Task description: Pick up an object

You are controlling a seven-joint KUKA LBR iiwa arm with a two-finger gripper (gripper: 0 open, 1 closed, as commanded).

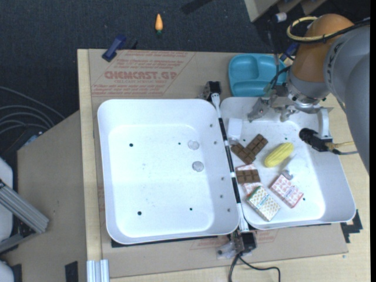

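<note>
The right bin (329, 187) holds a yellow corn cob (278, 154), a long brown chocolate bar (249, 148), a smaller chocolate square (247, 174), a green-dotted packet (264, 202), a pink-patterned packet (286, 191) and a small white block (234, 128). My gripper (271, 111) hangs over the far end of this bin, above and behind the corn and the chocolate bar. Its two fingers are spread open with nothing between them. The grey arm with its orange band (320, 40) comes in from the upper right.
The left bin (117, 175) has two small clear discs (193, 145) near its right wall. A blue tray (252, 74) stands just behind the right bin, close to the gripper. A blue object (113, 49) and an orange one (158, 22) lie beyond the bench.
</note>
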